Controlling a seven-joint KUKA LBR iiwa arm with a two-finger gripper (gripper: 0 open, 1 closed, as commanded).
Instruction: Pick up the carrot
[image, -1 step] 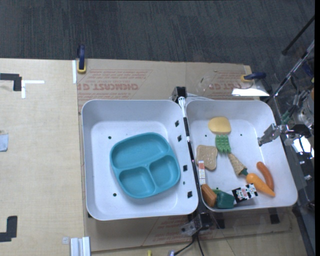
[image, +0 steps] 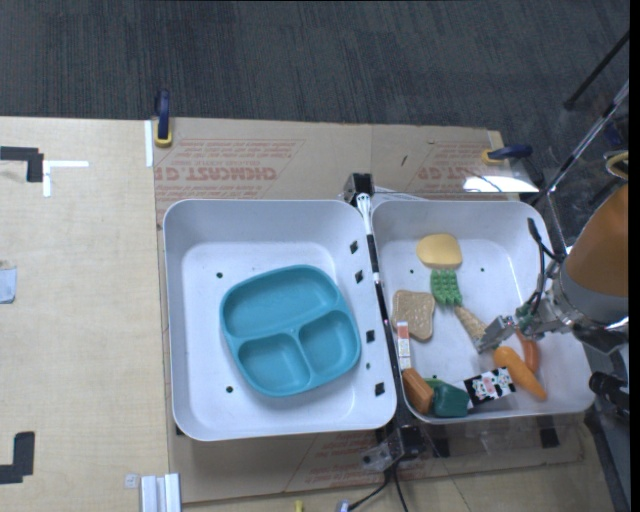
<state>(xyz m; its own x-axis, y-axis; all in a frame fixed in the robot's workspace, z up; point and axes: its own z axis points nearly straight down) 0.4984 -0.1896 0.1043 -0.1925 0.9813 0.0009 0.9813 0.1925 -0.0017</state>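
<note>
Two shallow white bins sit side by side on the bench. The left bin (image: 185, 330) carries a teal plastic plate with three compartments (image: 289, 329), lying flat near its middle. The right bin (image: 500, 225) is crowded with toy food. The long orange carrot (image: 521, 370) lies slantwise near the bin's right wall, toward the front. Just left of it is a small black-and-white carton (image: 489, 386), then a dark green block (image: 449, 399) touching an orange-brown wedge (image: 417, 390). Further back lie a tan slice of bread (image: 413, 314), a green ridged piece (image: 446, 288) and a yellow rounded piece (image: 439, 250). The grey arm's two-finger gripper (image: 512, 327) hangs just above the carrot's upper end, its metal fingers spread apart, gripping nothing.
</note>
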